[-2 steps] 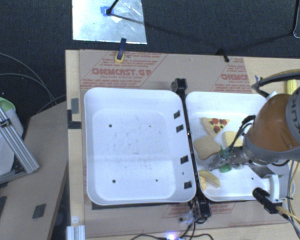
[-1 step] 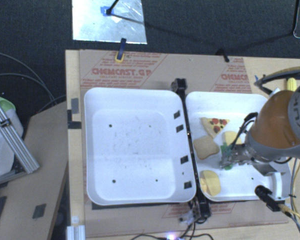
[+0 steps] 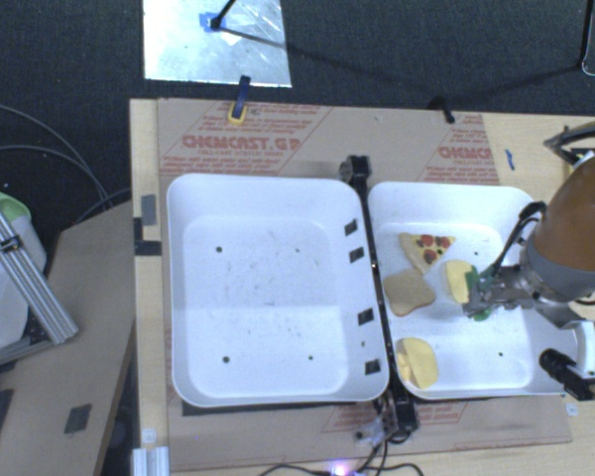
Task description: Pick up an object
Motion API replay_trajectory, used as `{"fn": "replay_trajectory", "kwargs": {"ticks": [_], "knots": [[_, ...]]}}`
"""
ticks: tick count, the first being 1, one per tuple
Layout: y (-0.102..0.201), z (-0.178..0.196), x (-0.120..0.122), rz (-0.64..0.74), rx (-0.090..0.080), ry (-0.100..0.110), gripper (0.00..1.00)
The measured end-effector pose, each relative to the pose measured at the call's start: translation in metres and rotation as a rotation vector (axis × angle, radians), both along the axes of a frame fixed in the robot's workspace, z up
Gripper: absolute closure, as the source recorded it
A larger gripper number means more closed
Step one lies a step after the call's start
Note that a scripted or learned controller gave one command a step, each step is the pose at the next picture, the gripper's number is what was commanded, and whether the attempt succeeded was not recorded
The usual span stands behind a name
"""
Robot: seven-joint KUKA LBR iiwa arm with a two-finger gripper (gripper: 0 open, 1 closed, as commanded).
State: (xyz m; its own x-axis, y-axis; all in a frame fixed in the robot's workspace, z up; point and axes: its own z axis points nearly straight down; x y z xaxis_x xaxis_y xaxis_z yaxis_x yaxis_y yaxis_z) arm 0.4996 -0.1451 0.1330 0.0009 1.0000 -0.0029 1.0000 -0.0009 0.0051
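In the right bin (image 3: 446, 198) lie four pieces of toy food: a pizza slice (image 3: 427, 248) toward the far side, a brown toast piece (image 3: 409, 292) just near of it beside the bin's left wall, a pale yellow piece (image 3: 459, 280) to the right of the toast, and a yellow round piece (image 3: 417, 361) at the near left corner. The gripper (image 3: 482, 299) sits low over the bin floor, at the near right edge of the pale yellow piece, with something green at its tip; whether it touches that piece cannot be told, nor whether the jaws are open or closed. The arm (image 3: 575, 241) comes in from the right, its orange band bulking over the bin's right side. The left bin (image 3: 268, 291) lies just beside the right one, their walls meeting along a row of black clips (image 3: 362, 286). Both bins rest on a cardboard sheet (image 3: 317, 137) printed in red, spread over the bench. Farther off, a shiny square plate (image 3: 216, 26) lies on dark floor.
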Motion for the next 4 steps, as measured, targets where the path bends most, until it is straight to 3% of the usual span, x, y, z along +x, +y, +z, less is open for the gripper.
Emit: {"fn": "replay_trajectory", "kwargs": {"ticks": [1, 2, 3, 4], "knots": [[0.063, -0.026, 0.014, 0.01, 0.006, 0.005, 1.0], [0.12, 0.056, -0.009, 0.011, 0.005, -0.002, 1.0], [0.179, 0.1, -0.012, 0.012, 0.005, -0.001, 1.0], [0.22, 0.238, -0.011, 0.011, 0.008, -0.013, 1.0]]}}
